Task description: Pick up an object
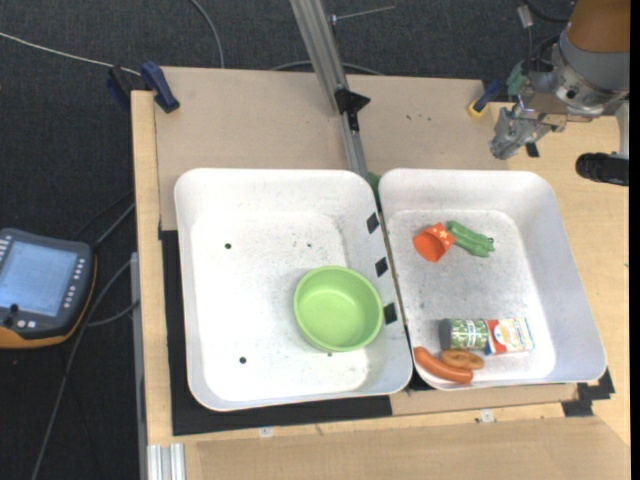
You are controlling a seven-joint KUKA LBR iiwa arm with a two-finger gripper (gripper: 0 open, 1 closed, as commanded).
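A: What sits in each bin?

B: The left bin (205, 208) has a lime green bowl (338, 309), upright, near its front right corner. The right bin (545, 208) holds an orange cup (432, 243) on its side touching a green pepper-like toy (470, 239), and at the front a small carton (487, 336) lying flat just behind a toy hot dog (443, 365).

A: And the gripper?

B: The gripper (508, 140) hangs above the bench behind the right bin, holding nothing.
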